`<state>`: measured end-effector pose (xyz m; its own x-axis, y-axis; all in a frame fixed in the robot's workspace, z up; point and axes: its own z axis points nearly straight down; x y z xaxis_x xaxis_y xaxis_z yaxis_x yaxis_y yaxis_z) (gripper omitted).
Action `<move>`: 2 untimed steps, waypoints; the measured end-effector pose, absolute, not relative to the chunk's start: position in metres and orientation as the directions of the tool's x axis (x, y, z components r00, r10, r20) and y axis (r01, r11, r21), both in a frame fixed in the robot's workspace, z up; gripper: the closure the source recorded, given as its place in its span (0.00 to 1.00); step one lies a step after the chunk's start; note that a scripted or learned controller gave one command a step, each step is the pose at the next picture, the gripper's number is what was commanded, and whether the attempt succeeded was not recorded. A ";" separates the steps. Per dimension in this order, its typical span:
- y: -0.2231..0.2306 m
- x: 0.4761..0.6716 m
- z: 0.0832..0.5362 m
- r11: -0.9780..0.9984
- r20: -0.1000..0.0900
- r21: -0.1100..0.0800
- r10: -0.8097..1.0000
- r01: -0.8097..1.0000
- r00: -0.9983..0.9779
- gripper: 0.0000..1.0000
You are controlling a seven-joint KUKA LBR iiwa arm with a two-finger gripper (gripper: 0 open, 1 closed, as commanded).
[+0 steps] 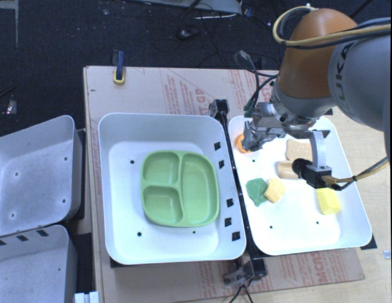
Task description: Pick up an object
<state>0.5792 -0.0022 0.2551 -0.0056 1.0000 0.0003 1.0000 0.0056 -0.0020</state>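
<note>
the left bin (113, 169) holds one green divided plate (181, 188), lying flat near the middle; nothing touches it. between the two bins runs a black divider strip (230, 175).

the right bin (347, 229) holds the loose pieces. at its far left corner an orange piece (241, 145) shows partly, just beside and under the gripper (254, 137). lower down lie a green piece (256, 189) and a yellow piece (274, 191), touching each other. to their right sit a tan block (298, 150), a small tan roll (285, 169) and a yellow block (329, 201), all resting on the bin floor.

the gripper hangs low over the far left corner of the right bin, close to the orange piece. whether its fingers are apart or together cannot be told from this view, and no piece is seen between them.

progress, by judgement: the arm is placed for a try at the orange piece, but nothing is seen lifted. the pick is not done; grasp and lift are left. the corner wall may hinder the grasp.
</note>
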 end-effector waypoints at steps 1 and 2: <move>0.046 0.573 0.242 0.003 0.000 -0.001 1.000 1.000 -0.003 1.00; 0.098 0.581 0.246 0.004 0.000 0.001 1.000 1.000 -0.004 1.00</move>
